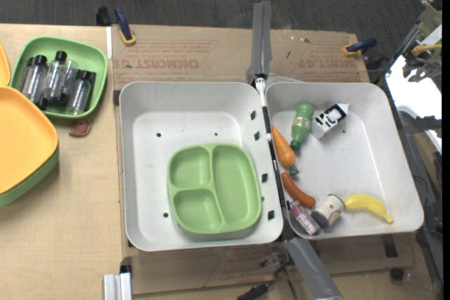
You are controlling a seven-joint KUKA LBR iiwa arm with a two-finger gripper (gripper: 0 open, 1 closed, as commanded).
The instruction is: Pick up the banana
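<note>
Two shallow white bins sit side by side on a sheet of cardboard [190,56] laid across the wooden desk [63,235], seen from above at a slant.

The banana [368,206] lies flat in the right bin [394,124], towards the desk's front right corner. It is close to that bin's front wall, with its curved back turned to the desk's far edge. Just beside it on the left stands a small can [329,210], and next to the can a clear-wrapped item [304,221] lies in the bin's front left corner.

Along the same bin's left wall lie a red sausage-shaped toy [298,192], an orange carrot [283,146] and a green bottle [301,124]. A black-and-white box [329,119] rests nearer the desk's far edge, well apart from the banana.

The left bin [140,151] holds a green divided plate [213,187] with three compartments, set towards its front right.

At the desk's left edge, a green tray [91,67] carries several dark-capped bottles [56,81]. A stack of orange plates [24,151] lies just in front of it.

A blue-and-yellow clamp [125,28] grips the cardboard at the far left, and a second clamp [360,47] grips it at the far right.

Whether the tool is wide or narrow cannot be told from this view.
</note>
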